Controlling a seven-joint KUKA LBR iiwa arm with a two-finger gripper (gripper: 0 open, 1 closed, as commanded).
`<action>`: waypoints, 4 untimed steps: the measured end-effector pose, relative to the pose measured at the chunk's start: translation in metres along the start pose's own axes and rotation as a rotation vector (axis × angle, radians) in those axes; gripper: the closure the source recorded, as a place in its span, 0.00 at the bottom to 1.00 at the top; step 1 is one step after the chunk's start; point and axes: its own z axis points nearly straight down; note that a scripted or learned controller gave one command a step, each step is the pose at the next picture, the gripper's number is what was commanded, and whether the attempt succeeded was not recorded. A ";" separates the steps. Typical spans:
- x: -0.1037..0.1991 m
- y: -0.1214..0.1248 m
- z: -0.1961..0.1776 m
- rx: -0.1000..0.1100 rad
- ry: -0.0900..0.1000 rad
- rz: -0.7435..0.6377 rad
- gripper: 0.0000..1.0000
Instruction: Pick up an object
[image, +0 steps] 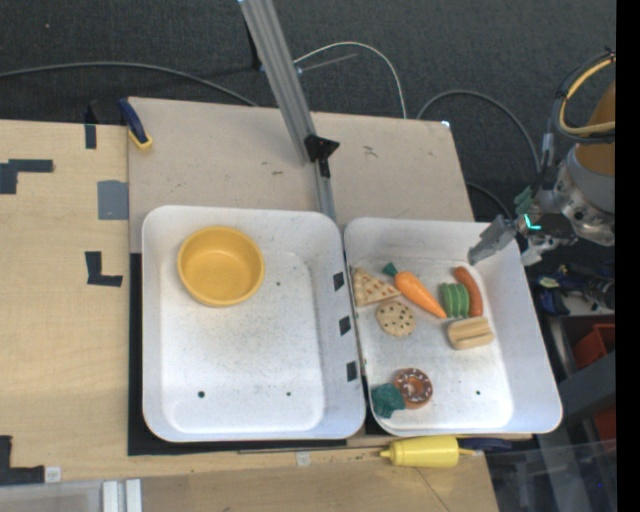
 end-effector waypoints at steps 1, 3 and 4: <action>0.002 -0.011 0.055 0.006 0.000 0.002 0.00; 0.004 -0.019 0.144 0.005 0.000 0.002 0.00; 0.005 -0.018 0.131 0.002 0.000 0.000 1.00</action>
